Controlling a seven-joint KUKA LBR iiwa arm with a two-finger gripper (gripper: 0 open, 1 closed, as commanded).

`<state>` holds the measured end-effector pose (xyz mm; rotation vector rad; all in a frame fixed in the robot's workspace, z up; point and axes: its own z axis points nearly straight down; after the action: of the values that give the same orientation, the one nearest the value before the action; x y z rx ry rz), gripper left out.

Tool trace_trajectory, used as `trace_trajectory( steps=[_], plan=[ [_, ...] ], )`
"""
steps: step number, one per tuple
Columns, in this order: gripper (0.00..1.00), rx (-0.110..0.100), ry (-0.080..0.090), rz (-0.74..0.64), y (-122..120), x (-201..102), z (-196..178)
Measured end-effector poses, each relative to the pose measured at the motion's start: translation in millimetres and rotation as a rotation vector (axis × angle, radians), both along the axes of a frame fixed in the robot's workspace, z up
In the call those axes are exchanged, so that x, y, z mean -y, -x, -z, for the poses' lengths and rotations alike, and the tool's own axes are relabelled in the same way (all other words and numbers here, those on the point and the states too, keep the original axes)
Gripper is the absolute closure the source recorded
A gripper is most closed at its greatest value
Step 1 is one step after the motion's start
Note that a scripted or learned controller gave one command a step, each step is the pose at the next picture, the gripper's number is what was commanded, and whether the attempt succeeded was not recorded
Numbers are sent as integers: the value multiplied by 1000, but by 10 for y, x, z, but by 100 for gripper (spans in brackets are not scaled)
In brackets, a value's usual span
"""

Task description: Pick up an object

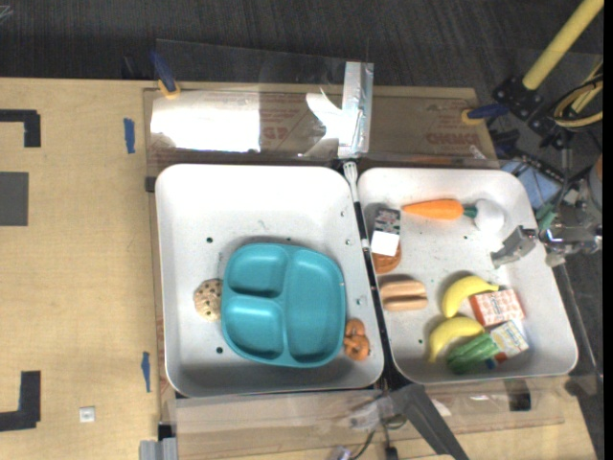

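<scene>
While leaving open-or-closed impossible to tell at the claw (517,245), hovering over the right bin (436,249), eyeing the banana (467,293) just below-left: seeming light, stiff, slippery, wanting a pinch across its narrow middle

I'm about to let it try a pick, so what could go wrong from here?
1. The bananas, carton and green item are packed together in the right bin, so a grasp may catch two or slip.
2. The pincer sits near that bin's right wall, which could block a low approach.
</scene>
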<state>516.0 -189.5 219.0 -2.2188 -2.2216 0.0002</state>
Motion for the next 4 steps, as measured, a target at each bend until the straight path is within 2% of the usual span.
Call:
trace_trajectory(
  steps=[1, 2, 3, 4],
  plan=[
    [0, -2, -1, -198, 373, -354, 817],
    [0, 19, 9, -441, -395, -718, 1262],
    [0, 7, 3, -440, -439, -679, 904],
    [0, 16, 7, -294, -1140, -846, 1261]
  ],
)
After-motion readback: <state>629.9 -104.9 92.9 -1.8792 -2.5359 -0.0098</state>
